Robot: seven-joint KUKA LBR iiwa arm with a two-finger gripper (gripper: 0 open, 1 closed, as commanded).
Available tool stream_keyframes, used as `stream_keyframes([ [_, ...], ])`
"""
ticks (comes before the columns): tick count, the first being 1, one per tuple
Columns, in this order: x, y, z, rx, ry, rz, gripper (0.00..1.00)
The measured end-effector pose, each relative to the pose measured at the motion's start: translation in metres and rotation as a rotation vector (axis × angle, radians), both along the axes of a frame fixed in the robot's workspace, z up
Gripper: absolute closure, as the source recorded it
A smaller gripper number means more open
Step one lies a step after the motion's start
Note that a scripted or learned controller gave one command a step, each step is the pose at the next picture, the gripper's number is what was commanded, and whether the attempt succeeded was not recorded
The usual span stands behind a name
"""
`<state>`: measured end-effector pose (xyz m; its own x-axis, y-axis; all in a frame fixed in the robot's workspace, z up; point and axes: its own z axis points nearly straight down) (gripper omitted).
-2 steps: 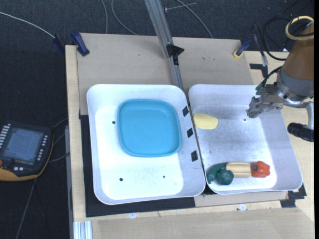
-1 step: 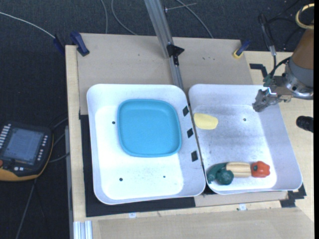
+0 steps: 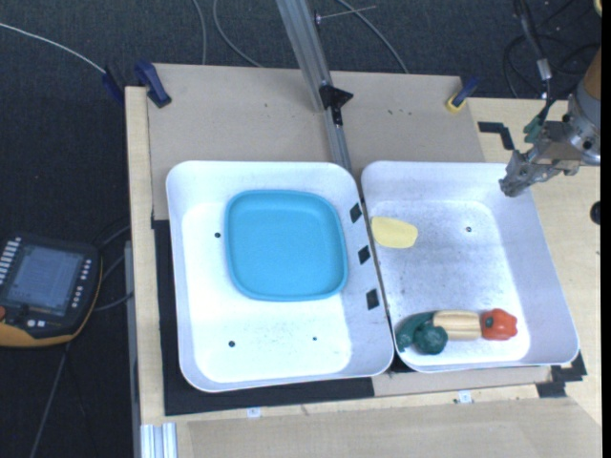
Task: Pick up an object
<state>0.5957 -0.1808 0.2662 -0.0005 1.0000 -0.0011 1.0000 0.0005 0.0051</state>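
plate (image 3: pixel 286 244) in left bin (image 3: pixel 191 351)

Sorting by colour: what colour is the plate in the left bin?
Light blue plate, seen in the camera view.

Even, diffuse overhead light falls across the bench (image 3: pixel 286 113), bright on the two white bins and dimmer on the dark carpet around it. The left bin (image 3: pixel 191 256) and right bin (image 3: pixel 535 256) reflect strongly, their rims near washed out, though no hard glare spot appears. Shadows are soft and short: a faint grey one under the blue plate (image 3: pixel 286 244) and along the bins' inner walls. Focus holds across the centre, with mild softness and compression grain throughout. The gripper (image 3: pixel 520 177) at the right looks slightly blurred. Straight bench edges bow a little toward the corners.
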Motion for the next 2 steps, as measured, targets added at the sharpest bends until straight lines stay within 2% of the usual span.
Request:
stream_keyframes([
  [2,-0.015,0.097,0.010,0.002,0.004,0.004,1.00],
])
